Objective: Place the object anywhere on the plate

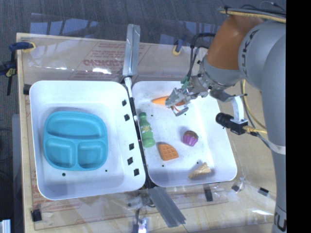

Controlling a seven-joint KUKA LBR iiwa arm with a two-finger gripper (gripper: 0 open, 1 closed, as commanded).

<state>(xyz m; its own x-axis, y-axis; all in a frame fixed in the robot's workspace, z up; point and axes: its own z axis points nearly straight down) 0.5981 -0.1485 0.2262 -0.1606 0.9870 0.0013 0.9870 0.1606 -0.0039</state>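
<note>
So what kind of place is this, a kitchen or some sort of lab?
Most likely a robot test bench in a lab, not a kitchen. A grey and orange arm reaches over two white bins; the food, like the waffle and carrot, looks like toys, beside a blue plate.

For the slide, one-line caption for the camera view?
Gripper over toy carrot in right bin; blue plate waits in left bin.

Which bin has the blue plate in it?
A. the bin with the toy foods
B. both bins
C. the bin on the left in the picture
C, since the blue plate lies in the left bin, while the carrot, the waffle and the other toy foods lie in the right bin.
</note>
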